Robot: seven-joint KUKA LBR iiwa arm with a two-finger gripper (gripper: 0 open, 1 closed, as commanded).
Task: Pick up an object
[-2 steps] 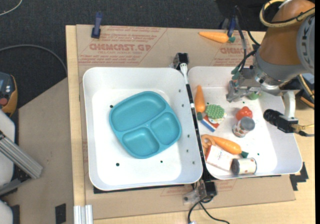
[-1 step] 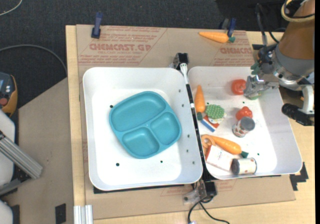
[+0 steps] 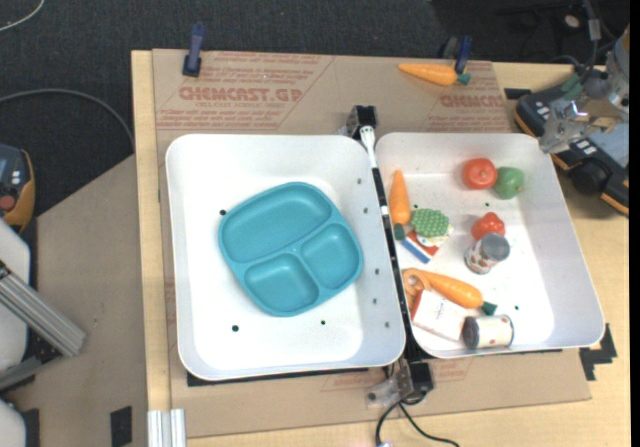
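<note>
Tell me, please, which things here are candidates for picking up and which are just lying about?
Candidates, right bin: tomato, green ball, two carrots, tipped can.

Lying about: teal divided plate in left bin; carrot on the board.

two bins [image 3: 190, 265], one plate [image 3: 290, 247], three carrots [image 3: 399, 197]

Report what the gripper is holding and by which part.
Nothing visibly held: the gripper sits above the right bin's far corner, no object between its fingers.
</note>
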